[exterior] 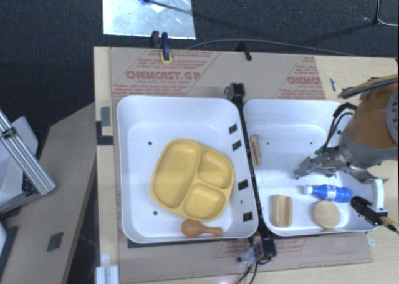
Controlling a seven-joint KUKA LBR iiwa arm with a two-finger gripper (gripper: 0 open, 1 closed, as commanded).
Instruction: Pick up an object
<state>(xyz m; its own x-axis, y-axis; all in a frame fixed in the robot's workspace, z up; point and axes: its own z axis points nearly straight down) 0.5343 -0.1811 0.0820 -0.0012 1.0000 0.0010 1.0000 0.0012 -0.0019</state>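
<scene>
Camera view: claw [310, 165] above the blue bottle [329, 192], grip state unreadable, arm cropped at right.

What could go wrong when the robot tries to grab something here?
The gripper hangs over the right bin, just above the blue and white bottle. The bottle lies on its side, so it might roll away. The round cookie and the bread roll lie close by and could get bumped.
</scene>
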